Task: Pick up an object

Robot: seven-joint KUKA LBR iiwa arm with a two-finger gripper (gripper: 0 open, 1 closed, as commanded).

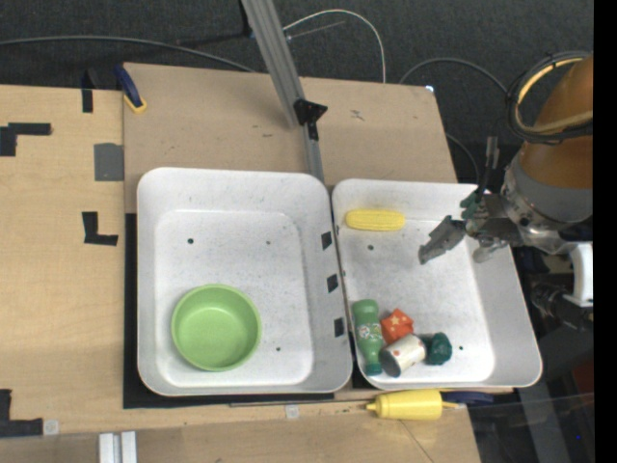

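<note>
Two shallow white bins are seen side by side on the bench. In the left bin (154, 210) a green bowl (216, 327) is set upright near the front-left corner. In the right bin (501, 302) a yellow corn cob (374, 221) lies flat by the back-left corner, just beside the divider btwn bins. A cluster is packed at the front of the right bin: a green bottle (366, 334) lying along the left wall, an orange-red block (396, 325) just beside it, a white cylinder w/ dark end (403, 354) touching both, and a dark teal object (439, 348) next to the cylinder.

The gripper (453, 236) is held over the right bin's back-right area, reached in from the right; whether it is released or clenched cannot be told, and nothing is seen grasped. It is well apart from the front cluster and near, not touching, the corn cob.

A yellow object (413, 405) lies outside the bins at the bench's front edge
</note>
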